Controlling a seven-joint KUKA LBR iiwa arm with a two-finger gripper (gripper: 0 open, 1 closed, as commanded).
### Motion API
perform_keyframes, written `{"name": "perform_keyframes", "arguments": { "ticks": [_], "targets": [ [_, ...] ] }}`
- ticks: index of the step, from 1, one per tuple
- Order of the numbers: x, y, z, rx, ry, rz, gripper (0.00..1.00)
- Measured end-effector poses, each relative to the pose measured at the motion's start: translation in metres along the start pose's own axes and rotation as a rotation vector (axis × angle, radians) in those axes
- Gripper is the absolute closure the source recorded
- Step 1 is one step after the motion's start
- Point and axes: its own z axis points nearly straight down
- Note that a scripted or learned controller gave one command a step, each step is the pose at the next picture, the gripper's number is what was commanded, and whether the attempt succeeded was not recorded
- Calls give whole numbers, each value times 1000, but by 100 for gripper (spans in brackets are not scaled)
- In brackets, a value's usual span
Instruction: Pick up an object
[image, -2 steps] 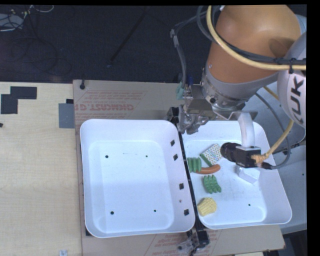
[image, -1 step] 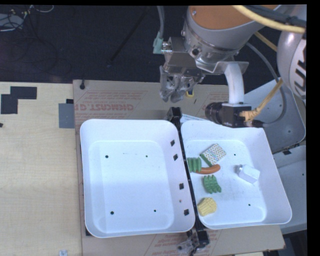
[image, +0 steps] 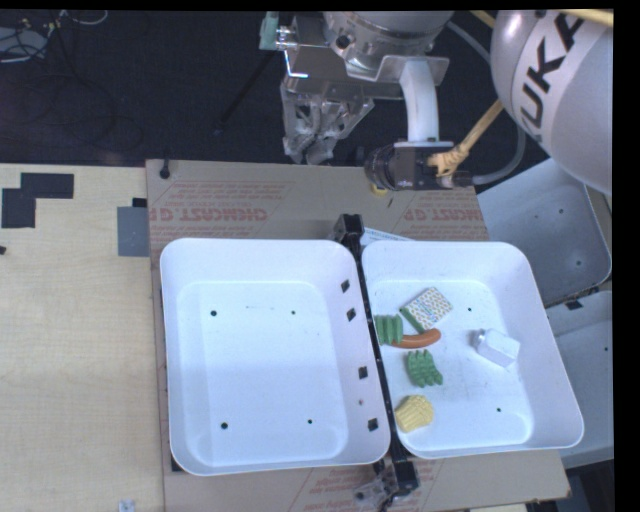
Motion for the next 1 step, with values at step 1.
{"name": "perform_keyframes", "arguments": {
  "ticks": [1],
  "targets": [
    [31, -77, 44, 9, -3, -2, 100]
  ]
}}
